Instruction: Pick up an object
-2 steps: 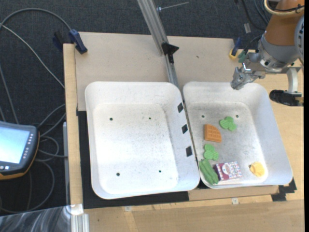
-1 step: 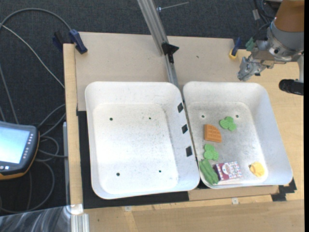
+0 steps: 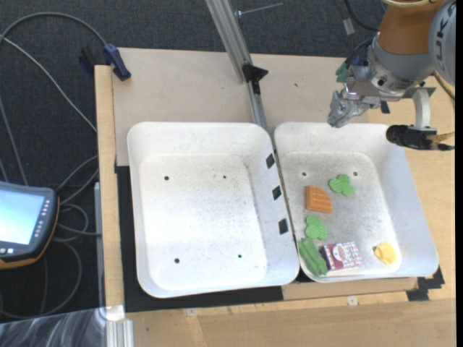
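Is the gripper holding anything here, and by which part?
Nothing is held: the gripper hangs over the right bin's far rim, with no object between its jaws.

One fixed camera looks down slantwise from above on both white bins.

Grey arm, orange band

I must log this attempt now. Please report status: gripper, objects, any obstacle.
Gripper above the right bin's far rim, carrying nothing. Orange waffle-like block, green pieces, yellow piece lying in bin. No obstacle over them.
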Controlling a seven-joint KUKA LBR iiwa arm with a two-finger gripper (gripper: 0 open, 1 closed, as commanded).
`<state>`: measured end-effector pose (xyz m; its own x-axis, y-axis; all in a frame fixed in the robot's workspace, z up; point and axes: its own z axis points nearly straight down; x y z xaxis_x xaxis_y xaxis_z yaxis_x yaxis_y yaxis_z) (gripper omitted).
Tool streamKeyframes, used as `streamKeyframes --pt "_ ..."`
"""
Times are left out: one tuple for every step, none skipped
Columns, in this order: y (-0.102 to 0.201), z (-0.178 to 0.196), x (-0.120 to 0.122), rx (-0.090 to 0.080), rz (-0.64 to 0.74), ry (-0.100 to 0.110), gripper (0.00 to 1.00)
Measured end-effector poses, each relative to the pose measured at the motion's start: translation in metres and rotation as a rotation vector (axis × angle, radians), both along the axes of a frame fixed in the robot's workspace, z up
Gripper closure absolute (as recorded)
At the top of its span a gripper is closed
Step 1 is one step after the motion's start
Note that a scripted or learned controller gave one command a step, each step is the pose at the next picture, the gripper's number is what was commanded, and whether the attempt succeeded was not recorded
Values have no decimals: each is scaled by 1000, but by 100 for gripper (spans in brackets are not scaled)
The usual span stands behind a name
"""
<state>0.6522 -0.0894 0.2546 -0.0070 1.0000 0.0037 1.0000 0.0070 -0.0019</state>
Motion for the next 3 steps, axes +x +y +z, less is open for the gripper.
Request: streamKeyframes --pt "49 6 -8 0 -1 0 100" --pt "102 -11 -21 -1 -1 2 100" --pt "154 -24 -33 -2 -1 3 100"
